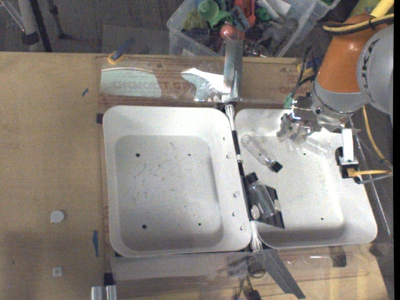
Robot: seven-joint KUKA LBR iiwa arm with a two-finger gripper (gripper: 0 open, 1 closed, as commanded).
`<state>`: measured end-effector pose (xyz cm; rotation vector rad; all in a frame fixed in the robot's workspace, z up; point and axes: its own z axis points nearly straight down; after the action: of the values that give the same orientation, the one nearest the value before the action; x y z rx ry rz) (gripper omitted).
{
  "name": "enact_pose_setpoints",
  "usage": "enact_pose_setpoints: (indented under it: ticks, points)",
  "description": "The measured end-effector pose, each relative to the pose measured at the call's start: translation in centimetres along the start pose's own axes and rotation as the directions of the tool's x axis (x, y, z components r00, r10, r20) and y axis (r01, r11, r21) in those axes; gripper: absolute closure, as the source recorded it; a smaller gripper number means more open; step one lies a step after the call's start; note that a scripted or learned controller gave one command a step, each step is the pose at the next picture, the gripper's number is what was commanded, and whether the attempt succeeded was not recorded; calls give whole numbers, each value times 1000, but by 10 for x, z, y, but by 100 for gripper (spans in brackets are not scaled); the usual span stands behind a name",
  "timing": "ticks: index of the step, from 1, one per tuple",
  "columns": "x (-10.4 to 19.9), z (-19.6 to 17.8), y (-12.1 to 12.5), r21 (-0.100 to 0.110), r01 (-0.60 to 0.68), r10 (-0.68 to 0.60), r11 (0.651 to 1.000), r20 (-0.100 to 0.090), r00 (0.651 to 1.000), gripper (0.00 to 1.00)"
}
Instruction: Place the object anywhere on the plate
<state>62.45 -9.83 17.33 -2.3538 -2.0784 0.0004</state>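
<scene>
Two white bins [169, 245], one clear tube [259, 153], one clear black-edged pack [264, 202].

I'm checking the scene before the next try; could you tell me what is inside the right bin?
Inside the right bin lie a clear tube with a black tip and a clear black-edged object near its left wall. The gripper covers part of the far end.

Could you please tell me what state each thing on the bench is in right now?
Hand: low over the far end of the right bin.
Clear tube: lying flat in the right bin.
Clear block with black base: lying against the right bin's left wall.
Left bin: upright, beside the right bin.
</scene>
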Motion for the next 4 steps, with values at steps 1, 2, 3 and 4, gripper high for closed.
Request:
enact_pose_setpoints:
  ticks: [1, 2, 3, 4]
  points:
    - [76, -11, -14, 2, 6, -6, 1000, 0, 1000, 100]
    - [145, -14, -34, 1, 298, -298, 954, 0, 954, 100]
    - [220, -20, -51, -3, 458, -458, 889, 1, 889, 100]
    - [295, 7, -71, -1, 330, -330, 944, 1, 944, 100]
